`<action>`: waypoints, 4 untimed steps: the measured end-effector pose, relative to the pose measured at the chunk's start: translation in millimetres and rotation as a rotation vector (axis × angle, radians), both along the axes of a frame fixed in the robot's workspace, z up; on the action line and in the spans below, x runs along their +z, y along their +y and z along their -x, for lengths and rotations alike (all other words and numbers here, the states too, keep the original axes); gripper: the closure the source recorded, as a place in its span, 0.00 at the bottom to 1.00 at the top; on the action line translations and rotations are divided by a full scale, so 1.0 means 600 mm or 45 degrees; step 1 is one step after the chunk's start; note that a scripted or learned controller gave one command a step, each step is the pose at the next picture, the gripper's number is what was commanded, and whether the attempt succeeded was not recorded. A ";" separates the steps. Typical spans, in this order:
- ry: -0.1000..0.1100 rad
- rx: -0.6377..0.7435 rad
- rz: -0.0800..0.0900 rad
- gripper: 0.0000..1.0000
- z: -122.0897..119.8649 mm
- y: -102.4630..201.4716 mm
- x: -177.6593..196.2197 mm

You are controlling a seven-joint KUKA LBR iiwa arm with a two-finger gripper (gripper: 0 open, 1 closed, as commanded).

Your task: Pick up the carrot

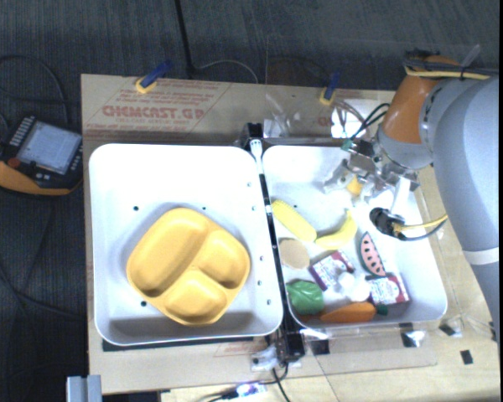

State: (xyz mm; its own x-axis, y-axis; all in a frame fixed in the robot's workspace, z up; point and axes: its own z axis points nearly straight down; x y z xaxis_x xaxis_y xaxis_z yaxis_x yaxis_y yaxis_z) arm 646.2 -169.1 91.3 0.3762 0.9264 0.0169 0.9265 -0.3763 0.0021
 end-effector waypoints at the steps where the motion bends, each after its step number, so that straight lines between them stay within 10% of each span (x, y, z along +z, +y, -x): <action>1: 0.009 -0.003 0.010 1.00 0.004 -0.006 0.014; 2: 0.006 -0.002 0.011 0.00 0.003 -0.006 0.014; 3: 0.006 0.252 0.008 0.00 0.012 -0.054 -0.002; 4: 0.010 -0.127 -0.013 0.00 -0.017 -0.060 0.000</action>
